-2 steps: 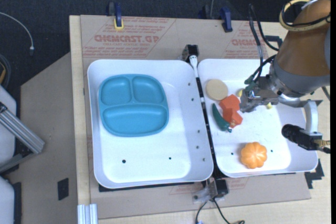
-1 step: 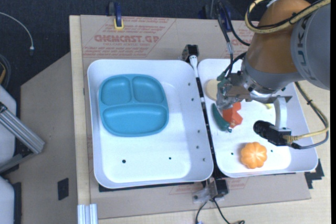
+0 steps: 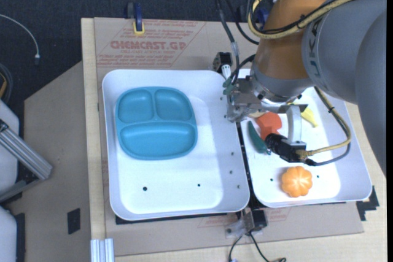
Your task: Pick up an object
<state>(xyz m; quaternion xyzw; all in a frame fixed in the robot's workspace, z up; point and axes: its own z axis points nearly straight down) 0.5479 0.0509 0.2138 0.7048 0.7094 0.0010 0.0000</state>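
**RIGHT BIN: FOUR LOOSE PIECES, GRIPPER LOW AT INNER EDGE**

- Red piece (image 3: 269,122): in the right bin (image 3: 344,190), just beside the jaws on their view-right. Partly covered by the wrist. Contact with the jaws: cannot tell.
- Green piece (image 3: 257,138): slim and dark. Just beneath the jaws toward the view's near edge, next to the red piece, along the bin's inner wall.
- Yellow piece (image 3: 311,117): further view-right of the jaws, beyond the red piece. Partly hidden by the arm.
- Orange gourd (image 3: 296,181): round and ribbed. Well apart from the jaws, toward the near right, alone on bare bin floor.
- Gripper (image 3: 244,108): low over the seam between the two bins, at the right bin's inner edge. Jaw opening cannot be told, being masked by the gripper's own body. Hold on anything likewise cannot be told.
- Arm (image 3: 344,40): grey, with orange band (image 3: 285,15), entering from view-right above the jaws.
- Left bin (image 3: 184,193): view-left of the jaws.
- Blue plate (image 3: 156,123): three compartments, lying flat in the left bin's far-left part, well apart from the jaws.
- Bench (image 3: 153,40): brown board with red lettering.
- Blue clamp (image 3: 139,16): at the board's far edge.
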